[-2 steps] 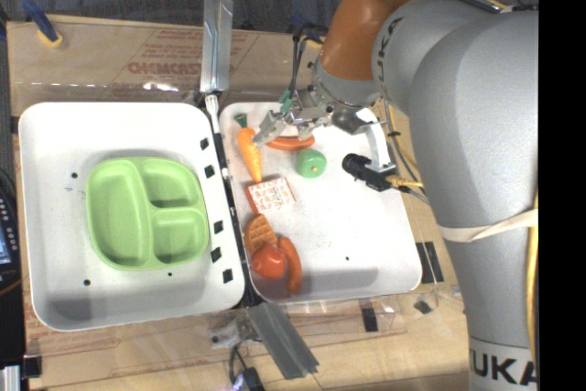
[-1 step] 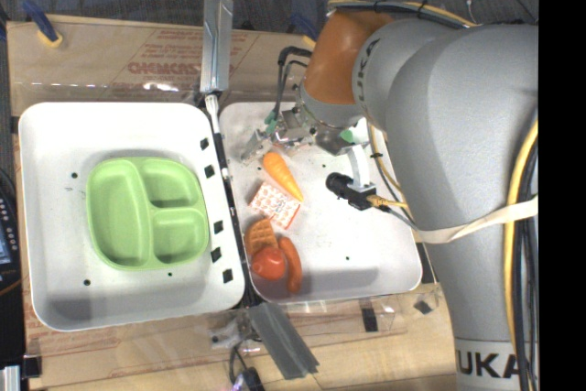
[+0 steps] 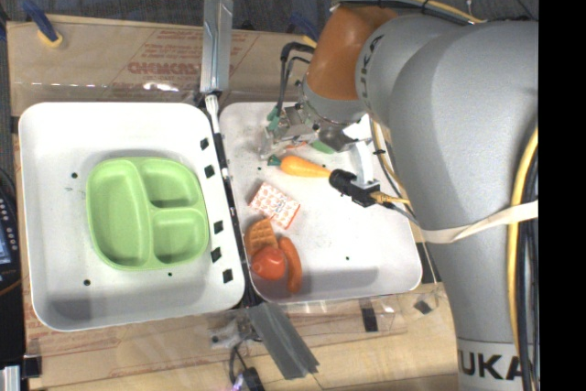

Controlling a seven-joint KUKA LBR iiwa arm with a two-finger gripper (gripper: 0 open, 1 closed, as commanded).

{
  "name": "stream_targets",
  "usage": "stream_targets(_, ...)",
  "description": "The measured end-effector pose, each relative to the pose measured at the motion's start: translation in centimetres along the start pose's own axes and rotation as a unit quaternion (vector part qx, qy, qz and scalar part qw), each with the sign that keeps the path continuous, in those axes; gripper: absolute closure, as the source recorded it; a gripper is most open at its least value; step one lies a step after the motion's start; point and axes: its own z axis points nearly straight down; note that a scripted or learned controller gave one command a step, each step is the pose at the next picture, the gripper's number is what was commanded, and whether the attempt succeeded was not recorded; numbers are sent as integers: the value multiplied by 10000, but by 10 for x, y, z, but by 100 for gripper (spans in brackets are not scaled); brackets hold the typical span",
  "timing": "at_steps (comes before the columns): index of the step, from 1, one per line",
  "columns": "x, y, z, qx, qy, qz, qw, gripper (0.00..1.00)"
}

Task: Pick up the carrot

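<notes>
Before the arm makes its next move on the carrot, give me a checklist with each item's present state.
1. Carrot in plain sight in the right bin: ok, it lies near the bin's upper middle.
2. Gripper near the carrot: ok, it hangs just above and left of it in the camera view.
3. Carrot between the fingers: not ok, it lies on the bin floor below the gripper.
4. Finger opening: cannot tell, the wrist hides it.
5. Space around the carrot: ok, the patterned card and the tomato lie apart from it, lower in the bin.
6. Green plate out of the way: ok, it sits in the left bin.
</notes>
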Motion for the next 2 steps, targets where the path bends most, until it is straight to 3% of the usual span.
stream_targets(1, 0, 0, 0, 0, -2, -2, 10000, 0)
stream_targets(2, 0, 0, 0, 0, -2, -2, 10000, 0)
